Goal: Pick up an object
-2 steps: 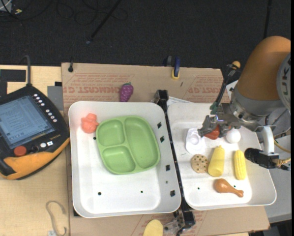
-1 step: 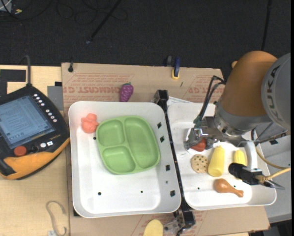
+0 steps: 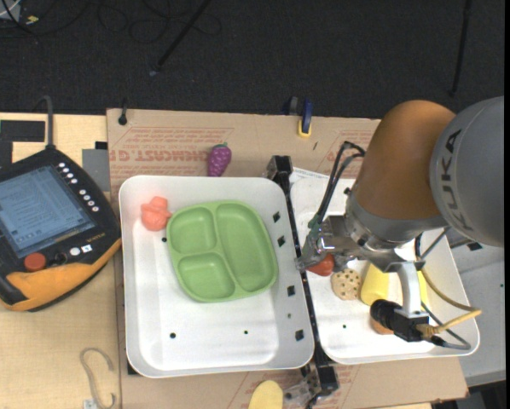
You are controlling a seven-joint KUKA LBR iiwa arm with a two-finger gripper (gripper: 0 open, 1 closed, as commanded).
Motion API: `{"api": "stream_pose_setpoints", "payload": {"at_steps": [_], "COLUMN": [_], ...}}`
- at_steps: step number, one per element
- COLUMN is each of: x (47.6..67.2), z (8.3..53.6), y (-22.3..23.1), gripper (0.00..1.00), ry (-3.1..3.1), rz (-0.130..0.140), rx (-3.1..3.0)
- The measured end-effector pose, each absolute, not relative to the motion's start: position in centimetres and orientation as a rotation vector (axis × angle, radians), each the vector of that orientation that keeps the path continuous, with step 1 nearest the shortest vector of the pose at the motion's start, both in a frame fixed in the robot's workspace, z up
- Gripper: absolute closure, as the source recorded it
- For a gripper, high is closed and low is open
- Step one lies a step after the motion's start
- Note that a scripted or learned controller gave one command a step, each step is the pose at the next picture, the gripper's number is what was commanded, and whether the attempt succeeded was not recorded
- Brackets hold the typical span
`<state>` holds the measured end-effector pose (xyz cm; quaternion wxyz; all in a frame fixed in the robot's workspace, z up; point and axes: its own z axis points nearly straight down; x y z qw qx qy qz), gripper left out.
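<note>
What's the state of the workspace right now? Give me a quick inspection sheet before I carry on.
Surface: left bin and right bin side by side on cardboard.
Job's things: green divided plate and pink toy in the left bin; red piece, cookie and yellow toy in the right bin.
Clutter: purple grapes on the cardboard behind the left bin; yellow lump at the front edge; metal hook.
Grippers: gripper low over the right bin, beside the red piece; grip cannot be judged.
Cables: black cable along the arm; loose cables at the far left.
Surroundings: teach pendant left of the bins; clamp.
</note>
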<state>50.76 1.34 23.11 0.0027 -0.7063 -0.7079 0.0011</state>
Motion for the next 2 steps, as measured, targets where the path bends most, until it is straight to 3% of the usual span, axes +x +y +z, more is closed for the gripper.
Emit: {"api": "stream_pose_setpoints", "payload": {"at_steps": [1,2], "x": [48.9,49.1], "z": [21.8,23.5], "y": [3.6,3.8], "gripper": [1.0,1.0], "ry": [-2.218,-2.22], "rz": [0.006,0.001], "rx": [-2.218,-2.22]}}
